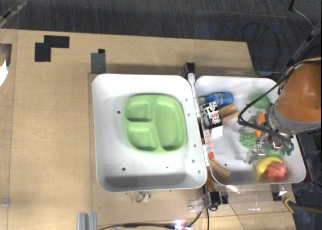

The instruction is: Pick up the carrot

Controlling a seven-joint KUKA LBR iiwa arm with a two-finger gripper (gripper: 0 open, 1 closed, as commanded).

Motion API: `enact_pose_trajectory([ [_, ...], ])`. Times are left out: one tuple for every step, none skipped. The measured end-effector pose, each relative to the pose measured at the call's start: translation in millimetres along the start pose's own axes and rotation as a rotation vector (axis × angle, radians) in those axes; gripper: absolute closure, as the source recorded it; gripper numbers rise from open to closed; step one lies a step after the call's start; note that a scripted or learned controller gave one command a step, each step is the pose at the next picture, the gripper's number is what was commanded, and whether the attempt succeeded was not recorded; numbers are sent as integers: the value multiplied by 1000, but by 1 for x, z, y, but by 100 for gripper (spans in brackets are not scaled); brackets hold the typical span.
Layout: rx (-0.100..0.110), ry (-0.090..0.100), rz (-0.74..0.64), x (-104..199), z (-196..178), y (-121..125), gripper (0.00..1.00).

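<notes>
Because the carrot (259, 119) shows as just a short orange sliver in the right bin (236, 181), mostly hidden under the wrist, the chief risk is a grasp on the wrong thing. It lies toward that bin's right side, with a black cable looping over it. Just left of it sits a green leafy piece (247, 139), and nearer the front a yellow and red toy fruit (270, 168) almost touches the gripper (257, 149). The gripper hangs low over this crowd; whether it is spread or closed cannot be told from above, and nothing can be seen held in it. A descent here could clamp the leafy piece or nudge the fruit instead. Further left lie a brown cylinder (227, 113), a blue bottle (217, 97) and a black and white box (212, 115), well clear. In the left bin (103, 123) rests a green divided plate (153, 122), uninvolved.
</notes>
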State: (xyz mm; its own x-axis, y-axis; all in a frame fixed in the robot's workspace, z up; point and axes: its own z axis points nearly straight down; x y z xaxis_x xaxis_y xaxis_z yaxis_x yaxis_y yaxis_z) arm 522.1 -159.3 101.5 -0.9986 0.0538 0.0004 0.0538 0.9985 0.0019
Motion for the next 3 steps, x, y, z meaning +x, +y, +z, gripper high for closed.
enact_pose_trajectory([
  [3, -16, 115, -85, 13, -27, 0],
  [4, -16, -2, -100, 12, -40, 0],
  [2, -13, 196, -69, -34, -42, 0],
])
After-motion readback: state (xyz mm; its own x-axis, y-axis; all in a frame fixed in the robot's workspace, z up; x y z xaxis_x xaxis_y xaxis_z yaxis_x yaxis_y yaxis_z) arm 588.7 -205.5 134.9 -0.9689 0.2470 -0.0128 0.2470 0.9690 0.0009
